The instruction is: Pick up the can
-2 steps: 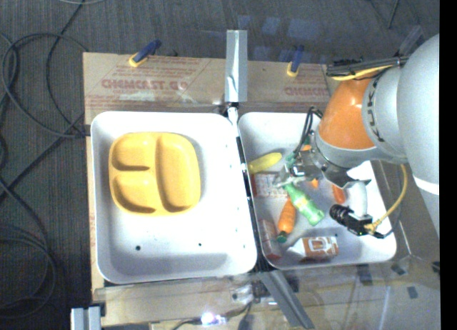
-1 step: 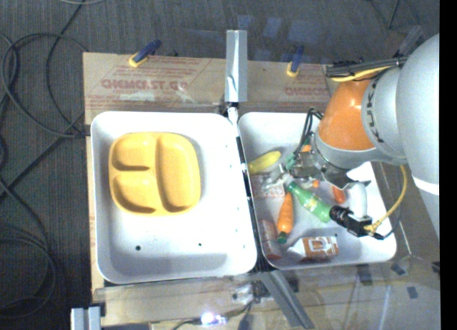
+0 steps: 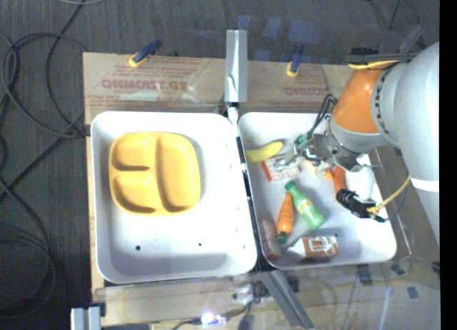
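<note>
A small can (image 3: 269,238) with reddish markings lies near the front left corner of the right bin (image 3: 371,253), next to the lower end of a carrot (image 3: 285,212). My gripper (image 3: 303,150) hangs low over the back middle of that bin, beside a banana (image 3: 263,151) and a red-and-white packet (image 3: 279,171). It is well apart from the can, which lies toward the front left of it. The grey arm with its orange band (image 3: 360,103) reaches in from the right and hides part of the bin's back right.
A green bottle (image 3: 305,207) lies beside the carrot, and a brown carton (image 3: 318,248) sits at the front. An orange item (image 3: 337,179) and a white object (image 3: 361,178) lie under the wrist. The left bin (image 3: 171,261) holds a yellow divided plate (image 3: 156,171).
</note>
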You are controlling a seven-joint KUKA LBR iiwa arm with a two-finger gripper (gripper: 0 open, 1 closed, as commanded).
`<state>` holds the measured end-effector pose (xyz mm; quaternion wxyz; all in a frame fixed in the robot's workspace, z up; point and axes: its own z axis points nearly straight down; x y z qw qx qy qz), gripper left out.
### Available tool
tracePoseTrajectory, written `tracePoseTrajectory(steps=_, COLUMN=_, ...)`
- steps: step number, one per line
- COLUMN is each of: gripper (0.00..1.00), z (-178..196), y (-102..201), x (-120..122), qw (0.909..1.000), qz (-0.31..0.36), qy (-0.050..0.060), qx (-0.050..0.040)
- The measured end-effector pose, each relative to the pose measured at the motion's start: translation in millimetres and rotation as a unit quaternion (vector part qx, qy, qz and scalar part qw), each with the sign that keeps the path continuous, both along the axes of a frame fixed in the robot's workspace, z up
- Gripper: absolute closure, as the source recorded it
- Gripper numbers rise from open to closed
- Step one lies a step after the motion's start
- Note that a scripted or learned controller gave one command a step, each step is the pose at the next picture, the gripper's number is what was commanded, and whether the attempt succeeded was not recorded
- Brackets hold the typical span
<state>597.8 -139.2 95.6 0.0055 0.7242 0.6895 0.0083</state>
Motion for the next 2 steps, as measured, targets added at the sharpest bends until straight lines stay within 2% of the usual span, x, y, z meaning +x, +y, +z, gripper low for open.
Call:
tracePoseTrajectory(steps=1, gripper=0.00, z=11.4, y=-19.3, x=-47.5, qw=0.9997, qz=-0.020, qy=0.011, qx=-0.0024)
tracePoseTrajectory(steps=2, gripper=0.00, z=-5.5, y=38.7, x=-89.6, qw=0.9928, qz=-0.120, qy=0.001, qx=-0.0038)
